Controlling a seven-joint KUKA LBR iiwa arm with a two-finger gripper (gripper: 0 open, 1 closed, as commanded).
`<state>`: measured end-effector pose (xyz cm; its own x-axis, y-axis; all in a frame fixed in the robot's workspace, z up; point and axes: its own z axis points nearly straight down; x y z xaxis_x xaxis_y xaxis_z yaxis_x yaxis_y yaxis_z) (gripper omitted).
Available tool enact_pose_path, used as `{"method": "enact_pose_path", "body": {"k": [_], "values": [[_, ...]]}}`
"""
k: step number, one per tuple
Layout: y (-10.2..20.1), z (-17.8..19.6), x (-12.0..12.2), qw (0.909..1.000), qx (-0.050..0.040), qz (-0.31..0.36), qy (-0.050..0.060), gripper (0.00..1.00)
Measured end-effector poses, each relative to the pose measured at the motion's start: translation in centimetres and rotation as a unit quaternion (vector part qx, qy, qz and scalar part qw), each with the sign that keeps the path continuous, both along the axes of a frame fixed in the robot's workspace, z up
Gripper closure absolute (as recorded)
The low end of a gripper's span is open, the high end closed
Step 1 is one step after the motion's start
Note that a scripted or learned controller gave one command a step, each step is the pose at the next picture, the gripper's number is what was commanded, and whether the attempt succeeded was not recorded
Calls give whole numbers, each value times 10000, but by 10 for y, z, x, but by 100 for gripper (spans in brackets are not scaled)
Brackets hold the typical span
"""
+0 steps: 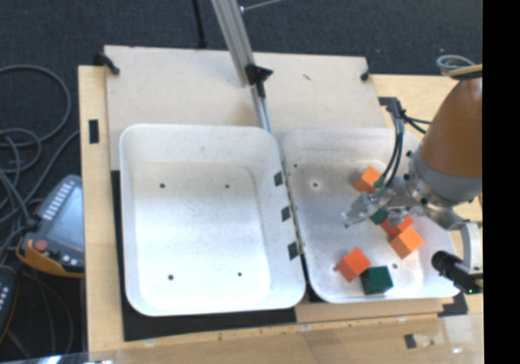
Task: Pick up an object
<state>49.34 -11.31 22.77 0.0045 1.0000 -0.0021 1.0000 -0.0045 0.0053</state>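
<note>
My gripper (366, 212) hangs low over the right bin (325, 155), under the grey and orange wrist that reaches in from the right. An orange block (370, 179) lies just beyond it. A small green piece (379, 217) and a red block (396, 227) lie right beside the gripper, partly covered by it. Another orange block (407, 241) sits to the right of those. Nearer the front of the bin lie an orange block (353, 264) and a dark green block (376, 279), touching each other.
The left bin (138, 192) stands beside the right one, with a ridge between them. A slanted aluminium post (231, 21) rises from the back of the bench. Cables and a hand-held pendant (57, 224) lie on the floor at the left.
</note>
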Motion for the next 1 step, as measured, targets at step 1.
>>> {"method": "enact_pose_path", "body": {"k": [1], "values": [[-4,-133,-9,10000,-1,14,11,0]]}}
